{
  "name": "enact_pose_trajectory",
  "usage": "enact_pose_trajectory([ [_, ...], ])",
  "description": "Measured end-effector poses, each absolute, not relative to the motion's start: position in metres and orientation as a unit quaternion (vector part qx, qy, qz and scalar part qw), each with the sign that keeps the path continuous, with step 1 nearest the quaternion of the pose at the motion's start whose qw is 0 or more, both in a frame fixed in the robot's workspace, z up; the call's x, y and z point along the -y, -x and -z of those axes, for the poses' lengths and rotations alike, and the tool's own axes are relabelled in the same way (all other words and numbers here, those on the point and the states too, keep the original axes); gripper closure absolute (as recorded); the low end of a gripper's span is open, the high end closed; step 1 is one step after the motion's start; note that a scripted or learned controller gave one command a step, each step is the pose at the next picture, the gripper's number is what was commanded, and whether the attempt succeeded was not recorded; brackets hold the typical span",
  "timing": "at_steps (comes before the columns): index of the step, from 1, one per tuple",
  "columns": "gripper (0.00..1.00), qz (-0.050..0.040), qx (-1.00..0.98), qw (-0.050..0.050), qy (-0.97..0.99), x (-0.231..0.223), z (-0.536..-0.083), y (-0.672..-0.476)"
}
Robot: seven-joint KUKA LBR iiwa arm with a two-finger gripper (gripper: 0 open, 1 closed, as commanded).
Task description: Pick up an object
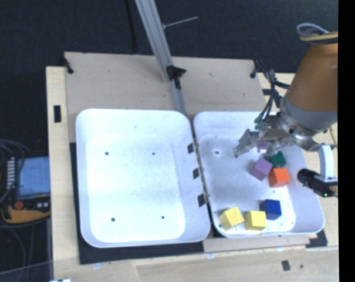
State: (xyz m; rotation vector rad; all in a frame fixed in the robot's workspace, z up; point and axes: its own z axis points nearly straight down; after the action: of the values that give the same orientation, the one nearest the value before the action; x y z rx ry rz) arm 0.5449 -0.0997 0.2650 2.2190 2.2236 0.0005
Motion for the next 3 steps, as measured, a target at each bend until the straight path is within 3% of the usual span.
enact_pose_trajectory([
  [1,0.00,-0.0004,-0.707,0.001,-0.707,0.100,-0.265,-0.545],
  [3,0.00,0.0017,-0.707,-0.001,-0.708,0.093,-0.154,-0.553],
])
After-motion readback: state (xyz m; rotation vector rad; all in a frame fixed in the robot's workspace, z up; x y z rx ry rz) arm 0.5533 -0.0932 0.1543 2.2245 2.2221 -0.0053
